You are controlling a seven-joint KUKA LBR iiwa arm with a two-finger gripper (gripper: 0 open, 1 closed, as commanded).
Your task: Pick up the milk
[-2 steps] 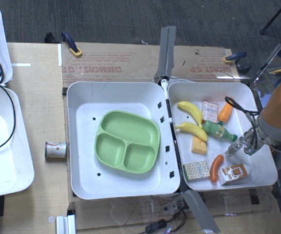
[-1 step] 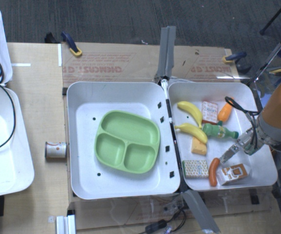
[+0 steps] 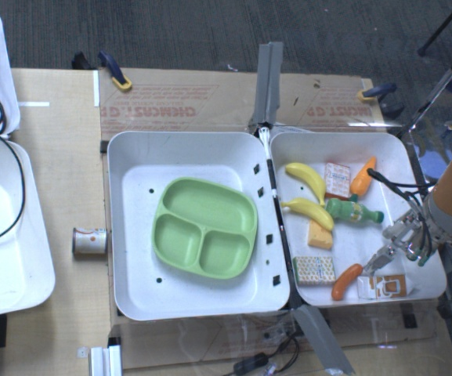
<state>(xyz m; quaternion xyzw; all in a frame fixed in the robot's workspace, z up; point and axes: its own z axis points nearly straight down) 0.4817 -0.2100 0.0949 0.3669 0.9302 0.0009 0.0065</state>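
Camera view: tool (image 3: 374, 266), state unclear, hovers above the milk (image 3: 383, 287), sausage (image 3: 345, 281) just beside.

The right white bin (image 3: 414, 151) was pretty packed: the small orange-and-white milk carton (image 3: 384, 287) sat jammed in the near corner, with an orange sausage (image 3: 346, 281) just beside it. Left bin's bare floor (image 3: 131, 233) around the green divided plate (image 3: 205, 227) was wide open.

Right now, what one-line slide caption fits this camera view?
Gripper poised just above the milk carton in the right bin; green plate left.
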